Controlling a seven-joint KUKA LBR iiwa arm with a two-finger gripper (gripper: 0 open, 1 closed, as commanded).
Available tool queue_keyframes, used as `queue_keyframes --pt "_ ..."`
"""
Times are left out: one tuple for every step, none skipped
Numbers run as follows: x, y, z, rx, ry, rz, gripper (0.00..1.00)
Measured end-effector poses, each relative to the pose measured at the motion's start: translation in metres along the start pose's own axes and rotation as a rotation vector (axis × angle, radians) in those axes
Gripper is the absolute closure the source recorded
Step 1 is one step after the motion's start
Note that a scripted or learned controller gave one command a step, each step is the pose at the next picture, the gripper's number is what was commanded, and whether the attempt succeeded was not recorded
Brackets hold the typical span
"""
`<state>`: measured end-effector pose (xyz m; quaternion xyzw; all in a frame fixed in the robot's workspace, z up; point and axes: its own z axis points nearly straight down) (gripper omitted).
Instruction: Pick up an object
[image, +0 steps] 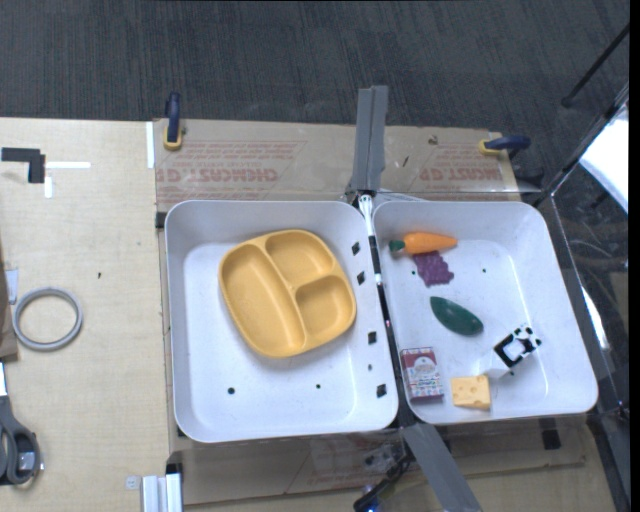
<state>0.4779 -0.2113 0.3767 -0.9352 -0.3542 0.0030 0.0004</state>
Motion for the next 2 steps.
queue_keyframes --pt "-0.004 0.005 -0.004 0.000 0.000 -0.190 1.00" --pt "0.020 -0.018 0.035 0.000 0.001 -0.104 1.00"
